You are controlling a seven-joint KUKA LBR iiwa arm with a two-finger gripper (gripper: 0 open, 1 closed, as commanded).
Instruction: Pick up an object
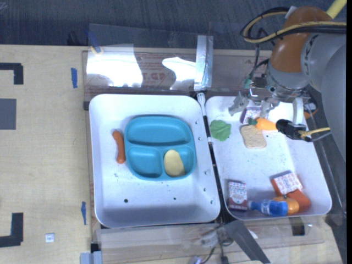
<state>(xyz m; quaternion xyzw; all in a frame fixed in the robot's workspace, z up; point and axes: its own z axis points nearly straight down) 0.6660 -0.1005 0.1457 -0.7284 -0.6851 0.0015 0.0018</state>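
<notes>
Right white bin (308,175), gripper (254,110) low above perhaps a bread slice (253,137) (finger state unclear)

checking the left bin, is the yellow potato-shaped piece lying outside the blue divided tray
No, the yellow potato-shaped piece sits inside the blue divided tray, in its lower right compartment.

The scene is lit brightly and evenly from above. Strong white glare is seen on the clear panel (143,70) behind the left bin (104,164), where detail is washed out. Only soft, short shadows are cast inside the bins. Slight softness is noted throughout, and the arm (308,43) at the upper right is rendered somewhat blurred.
</notes>
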